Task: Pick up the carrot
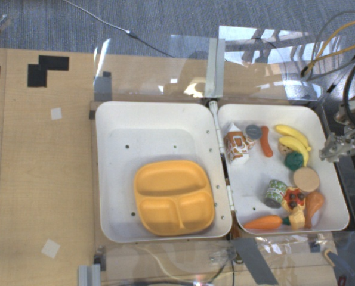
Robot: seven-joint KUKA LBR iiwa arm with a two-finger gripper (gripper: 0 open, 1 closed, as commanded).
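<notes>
Carrot | lower edge of right bin, untouched | pincer at frame right, well apart, grip state unreadable | pick not yet begun

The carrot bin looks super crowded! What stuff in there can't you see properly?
- Gripper, camera view: small and blurred at the right bin's edge, so its fingers can't be made out.
- Small pile of toy food above the carrot: pieces overlap, too small to name.
- Carton: its label is too blurred to read.
- Arm: cut off by the view's right edge.
</notes>
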